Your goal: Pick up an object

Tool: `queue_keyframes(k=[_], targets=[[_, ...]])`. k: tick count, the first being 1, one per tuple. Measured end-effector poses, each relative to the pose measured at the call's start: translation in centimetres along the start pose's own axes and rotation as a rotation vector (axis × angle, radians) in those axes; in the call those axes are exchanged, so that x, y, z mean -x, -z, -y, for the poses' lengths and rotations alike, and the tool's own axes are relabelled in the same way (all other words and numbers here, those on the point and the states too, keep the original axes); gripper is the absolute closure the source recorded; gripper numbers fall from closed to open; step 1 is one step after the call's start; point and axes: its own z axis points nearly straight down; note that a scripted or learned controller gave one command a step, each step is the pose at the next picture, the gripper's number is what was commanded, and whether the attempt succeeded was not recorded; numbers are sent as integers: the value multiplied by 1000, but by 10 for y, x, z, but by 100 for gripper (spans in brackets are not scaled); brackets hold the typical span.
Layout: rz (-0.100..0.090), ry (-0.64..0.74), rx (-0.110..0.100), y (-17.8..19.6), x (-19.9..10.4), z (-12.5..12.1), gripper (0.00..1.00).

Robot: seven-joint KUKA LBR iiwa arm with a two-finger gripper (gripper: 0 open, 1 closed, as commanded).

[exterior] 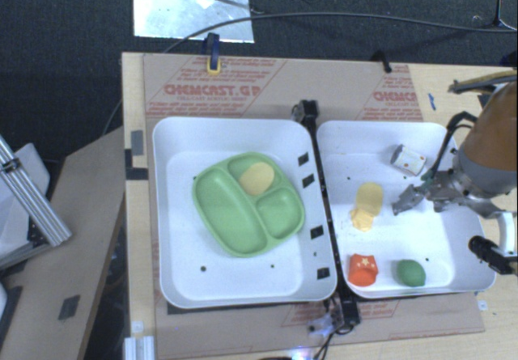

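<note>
In the right bin (465, 257) lie a pale yellow object (368, 203), an orange-red block (363, 268), a green lime-shaped object (411, 273) and a small white and grey piece (409, 159). My gripper (414, 199) hangs over the middle of this bin, just right of the yellow object and apart from it. It sits below the white piece and above the green object. Nothing shows in its grasp. The grey arm with its orange band (494, 144) comes in from the right edge.
The left bin (182, 269) holds a green divided plate (231, 217) with a yellow lump (257, 178) in its top compartment. A black divider (320, 205) with clips runs between the bins. A cardboard sheet (267, 83) lies under both bins.
</note>
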Motion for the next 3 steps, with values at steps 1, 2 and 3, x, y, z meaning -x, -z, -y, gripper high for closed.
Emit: queue_keyframes(k=[1, 2, 3], targets=[[0, 0, 0, -41, 0, 0, 0], [2, -1, 5, -28, 0, -2, 100], [3, 1, 8, 33, 0, 4, 100]])
